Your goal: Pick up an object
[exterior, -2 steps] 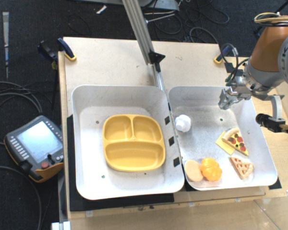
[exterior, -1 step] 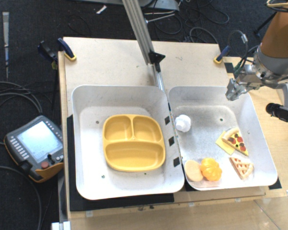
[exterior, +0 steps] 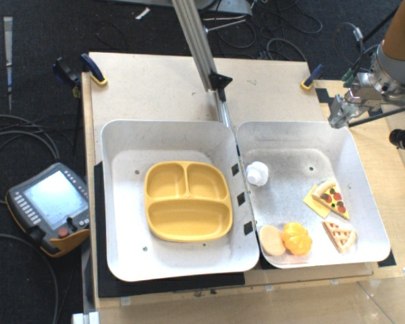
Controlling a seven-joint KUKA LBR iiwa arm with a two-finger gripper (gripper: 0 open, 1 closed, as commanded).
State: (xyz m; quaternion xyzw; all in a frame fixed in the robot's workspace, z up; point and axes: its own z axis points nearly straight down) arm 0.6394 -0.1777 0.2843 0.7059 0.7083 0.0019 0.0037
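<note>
We count one yellow tray (exterior: 187,202) in the left bin (exterior: 121,147); right of it, in the right bin (exterior: 290,140), lie five things: white cup (exterior: 257,173), pizza slice (exterior: 330,199), waffle wedge (exterior: 339,235), orange fruit (exterior: 297,238), pale round piece (exterior: 272,240). One gripper (exterior: 340,113) hangs far right of the tray, above the right bin's back corner, holding nothing we can see; finger spread we cannot tell.

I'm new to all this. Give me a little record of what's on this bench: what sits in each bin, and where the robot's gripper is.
left bin: yellow divided plate
right bin: white cup-like piece, pizza slice, waffle-patterned wedge, orange toy fruit, pale round piece
gripper: above the right bin's far right corner, over none of the toys
gripper's load: nothing seen between its fingers
</note>
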